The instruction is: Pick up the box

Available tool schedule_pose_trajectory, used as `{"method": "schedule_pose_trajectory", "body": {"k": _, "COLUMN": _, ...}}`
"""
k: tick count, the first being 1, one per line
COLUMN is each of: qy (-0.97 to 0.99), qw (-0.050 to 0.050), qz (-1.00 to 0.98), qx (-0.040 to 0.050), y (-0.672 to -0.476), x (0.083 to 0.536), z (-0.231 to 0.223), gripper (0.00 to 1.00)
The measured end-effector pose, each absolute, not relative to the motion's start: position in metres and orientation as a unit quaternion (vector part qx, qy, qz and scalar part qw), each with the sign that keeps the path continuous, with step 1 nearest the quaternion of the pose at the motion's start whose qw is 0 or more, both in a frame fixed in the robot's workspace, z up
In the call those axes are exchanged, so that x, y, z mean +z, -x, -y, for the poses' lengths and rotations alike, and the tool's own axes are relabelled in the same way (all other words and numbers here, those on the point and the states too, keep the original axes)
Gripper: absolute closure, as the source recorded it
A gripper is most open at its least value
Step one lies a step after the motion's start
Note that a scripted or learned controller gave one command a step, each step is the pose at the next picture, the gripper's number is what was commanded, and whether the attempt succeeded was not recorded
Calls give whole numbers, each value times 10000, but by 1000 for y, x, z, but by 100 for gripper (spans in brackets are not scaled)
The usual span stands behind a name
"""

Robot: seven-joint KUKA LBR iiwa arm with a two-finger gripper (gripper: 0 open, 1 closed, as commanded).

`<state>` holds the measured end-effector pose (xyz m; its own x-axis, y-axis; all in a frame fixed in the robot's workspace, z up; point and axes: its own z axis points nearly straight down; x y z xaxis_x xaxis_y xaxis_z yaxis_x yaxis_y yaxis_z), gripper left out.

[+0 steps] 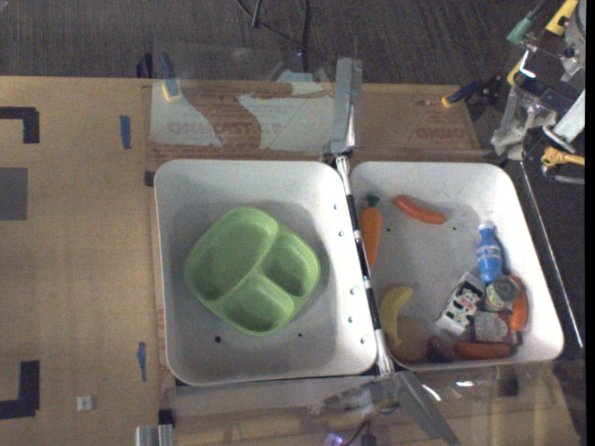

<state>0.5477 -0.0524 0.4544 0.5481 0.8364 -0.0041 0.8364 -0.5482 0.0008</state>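
Bins sit side by side on the bench (74,249), and we find the box (462,303), a small white carton with dark printing, lying tilted in the right bin (437,179) toward its near right corner. Just right of the box we see a small round can (502,294), and a blue bottle (489,253) lies a little farther back. A banana (394,311) rests to the box's left, a carrot (371,232) lies along the bin's left wall, and an orange sausage (419,210) sits near the far side. The left bin (177,184) holds a green divided plate (252,269). At the far right edge we see arm hardware, but we cannot tell the hand's state.
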Motion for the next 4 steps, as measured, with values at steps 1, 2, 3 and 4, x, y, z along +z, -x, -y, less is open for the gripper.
{"method": "schedule_pose_trajectory", "body": {"k": 1, "qy": -8709, "qw": -9, "qz": -4915, "qx": -17, "y": -508, "x": 435, "z": 43, "gripper": 100}}
{"method": "schedule_pose_trajectory", "body": {"k": 2, "qy": -9009, "qw": -8, "qz": -4340, "qx": -11, "y": -479, "x": 319, "z": 68, "gripper": 100}}
{"method": "schedule_pose_trajectory", "body": {"k": 3, "qy": -8963, "qw": -13, "qz": -4434, "qx": -13, "y": -496, "x": 230, "z": 87, "gripper": 100}}
{"method": "schedule_pose_trajectory", "body": {"k": 4, "qy": -9313, "qw": -5, "qz": -3642, "qx": -9, "y": -542, "x": 184, "z": -36, "gripper": 100}}
